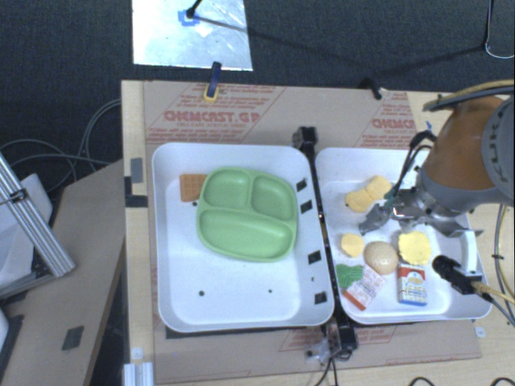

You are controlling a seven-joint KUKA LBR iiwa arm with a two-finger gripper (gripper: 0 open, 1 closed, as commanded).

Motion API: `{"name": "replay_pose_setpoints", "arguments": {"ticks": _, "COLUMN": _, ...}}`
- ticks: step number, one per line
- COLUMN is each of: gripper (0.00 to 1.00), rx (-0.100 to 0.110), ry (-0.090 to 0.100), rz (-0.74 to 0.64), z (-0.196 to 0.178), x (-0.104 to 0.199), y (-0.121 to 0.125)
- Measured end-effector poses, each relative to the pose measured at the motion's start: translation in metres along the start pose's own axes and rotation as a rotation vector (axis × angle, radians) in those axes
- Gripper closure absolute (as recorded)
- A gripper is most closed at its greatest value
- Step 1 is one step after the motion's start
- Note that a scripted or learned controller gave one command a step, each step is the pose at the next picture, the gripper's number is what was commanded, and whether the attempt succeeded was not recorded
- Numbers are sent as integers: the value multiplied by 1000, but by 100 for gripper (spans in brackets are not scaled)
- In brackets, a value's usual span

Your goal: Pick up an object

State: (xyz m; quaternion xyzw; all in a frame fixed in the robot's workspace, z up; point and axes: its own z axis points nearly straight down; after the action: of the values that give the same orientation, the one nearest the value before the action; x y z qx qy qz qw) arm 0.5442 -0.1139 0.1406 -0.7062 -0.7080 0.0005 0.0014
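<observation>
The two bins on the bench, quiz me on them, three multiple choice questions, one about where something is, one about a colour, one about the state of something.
1. Where does the divided tray lie?
A. In the left bin
B. In the right bin
C. On the bench outside the bins

2. What colour is that tray?
A. Red
B. Green
C. Blue

3. How does the small carton in the right bin stand?
A. Held up in the air by the gripper
B. Stacked on the tray
C. Lying on the bin floor, apart from the gripper

Answers:
1. A, it fills the middle of the left bin.
2. B, it is pale green.
3. C, it lies near the front wall, while the gripper hovers further back by the yellow pieces.
</observation>
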Motion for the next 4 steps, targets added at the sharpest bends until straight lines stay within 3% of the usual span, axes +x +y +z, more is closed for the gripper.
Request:
{"name": "replay_pose_setpoints", "arguments": {"ticks": 1, "gripper": 0, "rx": -6, "ry": 0, "rz": 3, "z": 50, "x": 0, "y": 2}}
{"name": "replay_pose_setpoints", "arguments": {"ticks": 2, "gripper": 100, "rx": -11, "ry": -2, "rz": 2, "z": 36, "x": 0, "y": 3}}
{"name": "replay_pose_setpoints", "arguments": {"ticks": 4, "gripper": 100, "rx": -11, "ry": -3, "rz": -3, "z": -77, "x": 8, "y": 5}}
